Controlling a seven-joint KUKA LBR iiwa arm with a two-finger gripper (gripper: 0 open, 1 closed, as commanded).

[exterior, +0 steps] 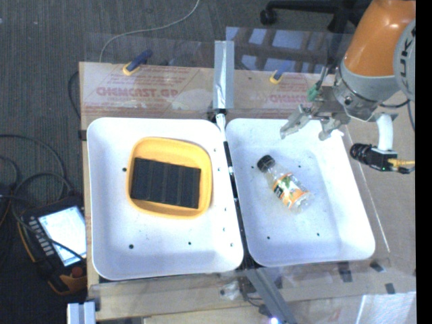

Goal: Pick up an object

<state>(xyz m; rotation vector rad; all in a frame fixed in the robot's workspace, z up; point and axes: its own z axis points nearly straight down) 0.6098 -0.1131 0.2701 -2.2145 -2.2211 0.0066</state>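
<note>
Nothing is picked yet — the end effector hangs wide and bare at upper right, the bottle lying untouched below it.

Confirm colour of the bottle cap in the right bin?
Black. The cap sits at the bottle's upper-left end, clear in the camera view.

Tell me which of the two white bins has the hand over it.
The right bin, the one with the small bottle lying in it. The hand hangs over its far edge; the left bin holds a yellow dish.
</note>
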